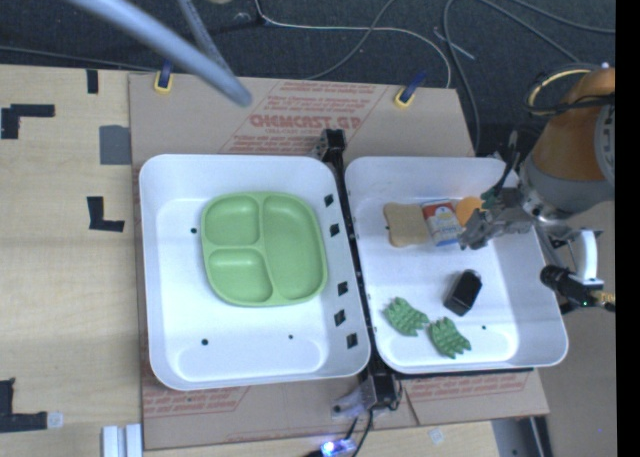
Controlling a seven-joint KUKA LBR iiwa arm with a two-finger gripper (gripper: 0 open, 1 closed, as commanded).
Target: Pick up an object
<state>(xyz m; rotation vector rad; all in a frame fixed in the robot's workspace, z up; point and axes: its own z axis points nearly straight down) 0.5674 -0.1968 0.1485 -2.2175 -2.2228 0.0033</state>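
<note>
Your gripper (487, 222) sits low in the right bin (530, 345), at the cluster of a tan block (404, 225), a small printed carton (443, 224) and an orange piece (468, 210). Can't tell its state. Black object (463, 292) and two green pieces (426, 327) lie nearer the front. Green plate (264, 248) in left bin (170, 275).

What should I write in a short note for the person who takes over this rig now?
Gripper: low at the right bin's far side, beside a small packet; grip state unclear.
Also in the right bin: tan piece, black block, two green leafy items.
Left bin: green divided plate.
Done: nothing visibly lifted.
Left: grasp and raise one object.
</note>
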